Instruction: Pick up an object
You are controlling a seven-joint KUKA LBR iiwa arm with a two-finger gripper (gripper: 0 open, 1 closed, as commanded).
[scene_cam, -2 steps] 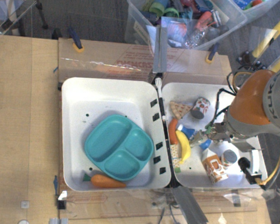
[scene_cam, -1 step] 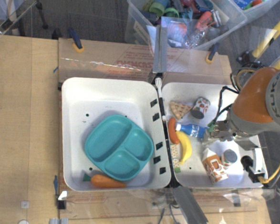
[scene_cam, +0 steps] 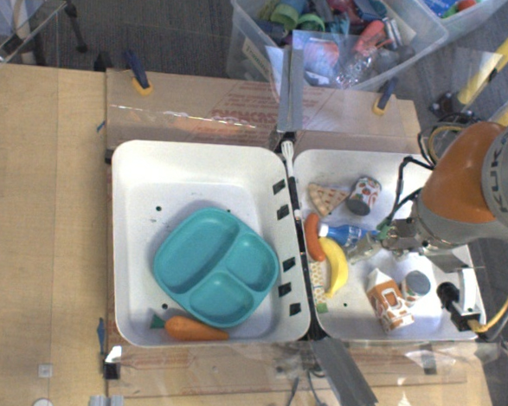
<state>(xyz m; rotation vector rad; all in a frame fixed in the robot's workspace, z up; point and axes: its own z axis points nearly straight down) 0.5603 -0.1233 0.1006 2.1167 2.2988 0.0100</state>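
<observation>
the arm [scene_cam: 468, 182] ran off the right edge and hid the gripper's fingers along with part of the right bin [scene_cam: 349, 326], while the clear tub [scene_cam: 335, 30] of jumbled items was cut by the top edge.

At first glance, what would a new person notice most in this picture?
The teal tray, divided into compartments, lies tilted in the left bin, with a carrot by that bin's near wall. In the right bin, a banana lies near the divider and an orange-and-white carton sits nearer the front. The grey arm with its orange band reaches over this bin.
</observation>
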